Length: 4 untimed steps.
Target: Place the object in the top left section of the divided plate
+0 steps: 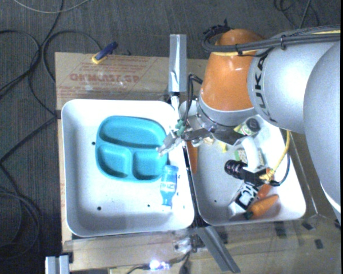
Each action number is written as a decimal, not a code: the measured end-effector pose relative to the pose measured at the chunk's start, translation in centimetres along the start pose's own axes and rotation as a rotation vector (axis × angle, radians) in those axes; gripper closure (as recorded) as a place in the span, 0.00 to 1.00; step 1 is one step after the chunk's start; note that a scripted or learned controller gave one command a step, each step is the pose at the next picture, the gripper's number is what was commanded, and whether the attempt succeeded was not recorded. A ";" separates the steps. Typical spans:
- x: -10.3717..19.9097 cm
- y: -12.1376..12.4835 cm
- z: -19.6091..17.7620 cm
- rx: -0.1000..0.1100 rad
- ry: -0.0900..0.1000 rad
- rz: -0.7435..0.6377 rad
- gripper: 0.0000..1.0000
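A blue divided plate (pixel 131 147) lies in the left bin (pixel 80 198), with one long section along its top and two smaller ones below. My gripper (pixel 162 147) hovers at the plate's right rim, over the edge of the lower right section. It looks shut, and I see nothing between its fingers. A small blue bottle (pixel 168 185) lies on the bin floor just below the plate's lower right corner, a little below the gripper and apart from it.
The arm's orange and grey wrist covers much of the right bin (pixel 217 207). An orange carrot (pixel 264 205) and a black-and-white packet (pixel 246 196) lie at that bin's lower right. A yellow-green item (pixel 246 129) shows by the wrist. The wall between the bins runs under the gripper.
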<state>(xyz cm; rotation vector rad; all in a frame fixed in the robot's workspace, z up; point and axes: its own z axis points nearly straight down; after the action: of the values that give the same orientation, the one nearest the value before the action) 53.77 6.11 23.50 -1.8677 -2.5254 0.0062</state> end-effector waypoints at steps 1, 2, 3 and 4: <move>3.5 -0.5 -0.8 -0.002 0.000 -0.185 0.00; 7.1 -2.0 -7.1 -0.003 -0.001 -0.016 0.00; 7.0 -3.4 -14.3 -0.004 -0.001 0.063 0.00; 6.9 -3.4 -15.2 -0.002 -0.004 0.064 1.00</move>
<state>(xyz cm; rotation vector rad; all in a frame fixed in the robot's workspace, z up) 48.56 11.77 38.66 -1.9499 -2.4685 0.0079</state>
